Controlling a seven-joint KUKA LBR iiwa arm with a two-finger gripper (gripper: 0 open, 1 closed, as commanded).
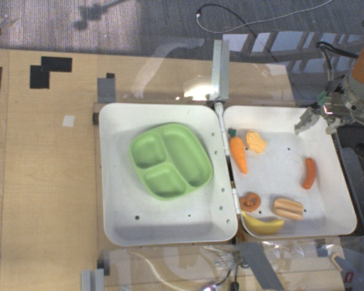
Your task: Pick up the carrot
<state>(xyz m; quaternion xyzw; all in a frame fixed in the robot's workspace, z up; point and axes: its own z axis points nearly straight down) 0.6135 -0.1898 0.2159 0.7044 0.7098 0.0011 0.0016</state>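
The carrot, orange with a small green top, lies along the left wall of the right bin, its top pointing to the far side. My gripper hangs over the far right corner of that bin, well to the right of the carrot. It is open, with only white bin floor between its fingers.
In the right bin are a yellow wavy piece beside the carrot, a red sausage, a hot dog bun, a banana and a round brown-orange piece. The left bin holds a green divided plate.
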